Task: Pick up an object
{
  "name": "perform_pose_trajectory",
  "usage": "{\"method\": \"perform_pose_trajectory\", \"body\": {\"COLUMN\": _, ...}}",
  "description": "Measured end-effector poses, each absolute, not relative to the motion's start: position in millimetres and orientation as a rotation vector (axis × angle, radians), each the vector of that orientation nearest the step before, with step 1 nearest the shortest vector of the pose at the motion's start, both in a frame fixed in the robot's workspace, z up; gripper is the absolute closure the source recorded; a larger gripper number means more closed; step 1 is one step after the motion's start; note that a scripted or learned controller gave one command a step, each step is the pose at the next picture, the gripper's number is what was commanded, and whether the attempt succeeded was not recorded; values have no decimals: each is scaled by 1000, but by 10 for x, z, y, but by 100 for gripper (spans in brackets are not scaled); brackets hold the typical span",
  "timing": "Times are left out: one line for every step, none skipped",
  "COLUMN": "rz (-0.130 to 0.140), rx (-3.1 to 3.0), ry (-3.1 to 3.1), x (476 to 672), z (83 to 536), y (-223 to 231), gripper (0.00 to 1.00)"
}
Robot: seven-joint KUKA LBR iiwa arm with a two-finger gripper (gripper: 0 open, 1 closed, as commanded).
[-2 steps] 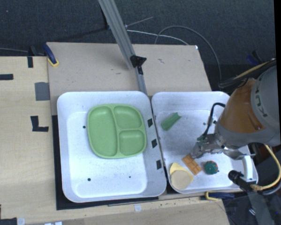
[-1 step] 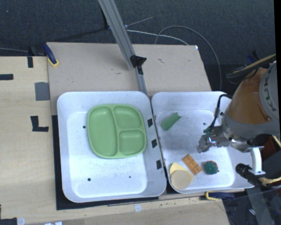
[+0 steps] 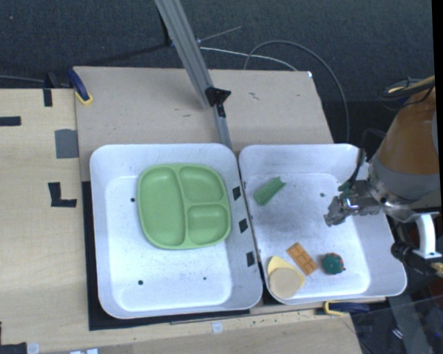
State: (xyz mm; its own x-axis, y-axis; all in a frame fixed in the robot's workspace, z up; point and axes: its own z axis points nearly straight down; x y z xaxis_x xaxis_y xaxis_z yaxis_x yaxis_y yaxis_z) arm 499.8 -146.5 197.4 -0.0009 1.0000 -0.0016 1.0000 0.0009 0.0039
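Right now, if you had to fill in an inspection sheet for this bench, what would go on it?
Surface: two shallow white bins side by side, the left bin and the right bin, on a wooden bench.
Job's things: in the right bin, a green block, an orange waffle-like piece, a tan round piece and a small green and red ball.
Clutter: a green divided plate in the left bin.
Grippers: the gripper is over the right bin's right side, with nothing seen between its fingers.
Cables: a thin cable loops behind the bench.
Surroundings: a metal pole slants over the bench; dark floor beyond.
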Motion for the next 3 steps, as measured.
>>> {"method": "perform_pose_trajectory", "body": {"rz": 2, "rx": 2217, "ry": 2221, "x": 5007, "z": 2381, "y": -1464, "gripper": 100}}
{"method": "perform_pose_trajectory", "body": {"rz": 1, "rx": 2214, "ry": 2232, "x": 5259, "z": 2330, "y": -877, "gripper": 100}}
{"method": "perform_pose_trajectory", "body": {"rz": -1, "rx": 2215, "ry": 2232, "x": 5406, "z": 2222, "y": -313, "gripper": 100}}
